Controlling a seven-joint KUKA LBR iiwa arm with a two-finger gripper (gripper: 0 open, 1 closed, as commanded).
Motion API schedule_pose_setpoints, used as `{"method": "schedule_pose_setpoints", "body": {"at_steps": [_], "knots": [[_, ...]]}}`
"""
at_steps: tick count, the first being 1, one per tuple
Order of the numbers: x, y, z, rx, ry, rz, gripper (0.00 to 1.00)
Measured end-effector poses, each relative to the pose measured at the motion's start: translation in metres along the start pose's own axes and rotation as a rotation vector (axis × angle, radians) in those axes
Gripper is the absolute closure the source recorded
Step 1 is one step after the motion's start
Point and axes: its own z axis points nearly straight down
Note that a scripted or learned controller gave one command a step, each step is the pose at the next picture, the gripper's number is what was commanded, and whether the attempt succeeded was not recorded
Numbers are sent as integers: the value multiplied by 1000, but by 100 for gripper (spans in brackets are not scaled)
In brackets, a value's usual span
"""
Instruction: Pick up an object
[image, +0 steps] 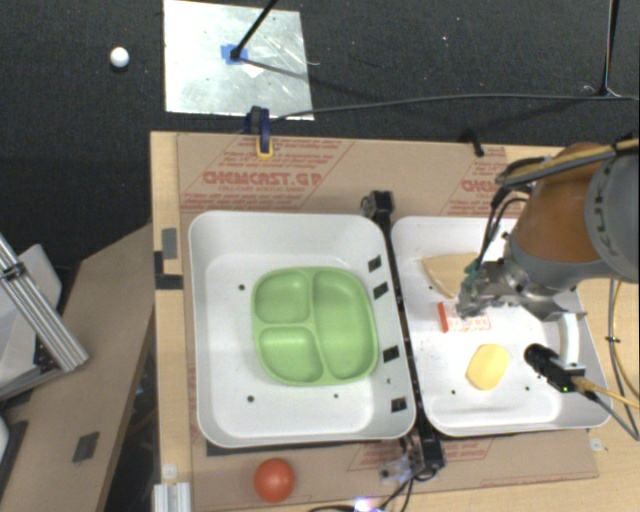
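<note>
Two-finger gripper (472, 303) low in the right shallow white bin (505, 415), near its left wall; finger spacing cannot be told. Small orange-red stick (442, 317) just beside it. Rounded yellow object (487, 367) sits apart on open floor toward the front. Tan flat piece (447, 270) behind. Left white bin (215, 330) holds a green divided plastic tray (312, 326).

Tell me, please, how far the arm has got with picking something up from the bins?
Done: the hand is low in the right bin, beside a small red piece and a tan wedge. In hand: nothing visibly gripped. Left: closing on an object and lifting it; the yellow object lies untouched.
</note>
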Motion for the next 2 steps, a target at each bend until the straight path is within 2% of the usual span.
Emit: {"method": "schedule_pose_setpoints", "body": {"at_steps": [2], "knots": [[8, 10, -105, -5, -1, -3, 100]]}}
